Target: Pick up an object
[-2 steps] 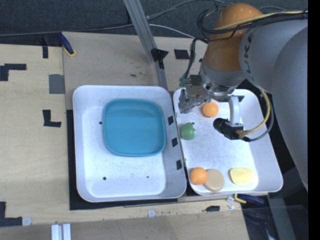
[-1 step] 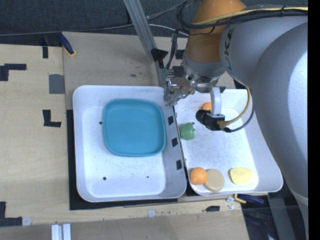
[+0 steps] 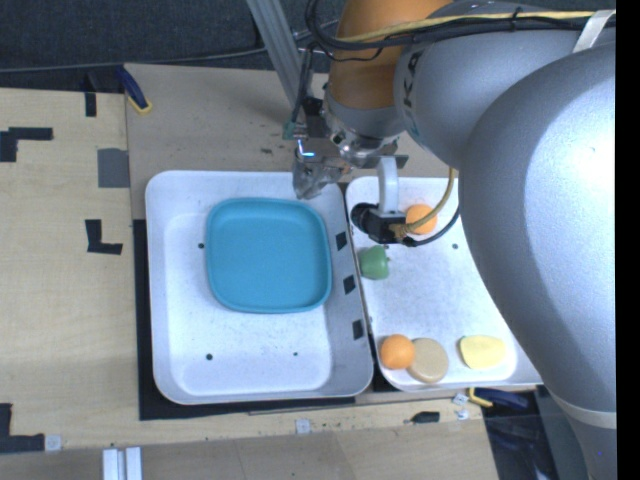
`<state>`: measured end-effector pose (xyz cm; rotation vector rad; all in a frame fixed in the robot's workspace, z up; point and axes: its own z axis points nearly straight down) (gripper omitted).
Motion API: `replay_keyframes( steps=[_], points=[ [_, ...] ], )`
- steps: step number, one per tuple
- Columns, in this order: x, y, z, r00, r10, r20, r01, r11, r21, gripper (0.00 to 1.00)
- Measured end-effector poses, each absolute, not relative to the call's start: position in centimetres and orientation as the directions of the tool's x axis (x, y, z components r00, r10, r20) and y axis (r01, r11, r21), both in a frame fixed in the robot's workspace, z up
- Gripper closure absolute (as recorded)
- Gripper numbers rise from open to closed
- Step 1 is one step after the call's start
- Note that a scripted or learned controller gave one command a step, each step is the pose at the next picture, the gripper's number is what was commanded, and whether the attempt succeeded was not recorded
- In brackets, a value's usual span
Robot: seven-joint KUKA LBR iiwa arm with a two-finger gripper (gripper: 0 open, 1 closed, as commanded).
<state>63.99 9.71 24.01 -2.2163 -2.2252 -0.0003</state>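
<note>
- white bins, two, side by side: left bin, right bin.
- one teal square plate lies flat in the left bin, toward its far half.
- right bin holds five small items: one green piece near the far left edge, one orange piece at the far end, partly hidden by cabling, plus a near-edge row of one orange ball, one tan round touching it, one yellow piece just beside.
- one gripper sits over the far rim between the bins, above the plate's far right corner; jaw state: cannot tell, nothing seen held.
- grey arm with orange band covers the right side.
</note>
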Motion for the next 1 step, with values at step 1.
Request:
replay_keyframes(
  steps=[1],
  points=[
    [63.98,9.48,24.04,-0.001,1.000,-0.001,1.000,0.001,-0.001,0.00]
  ],
)
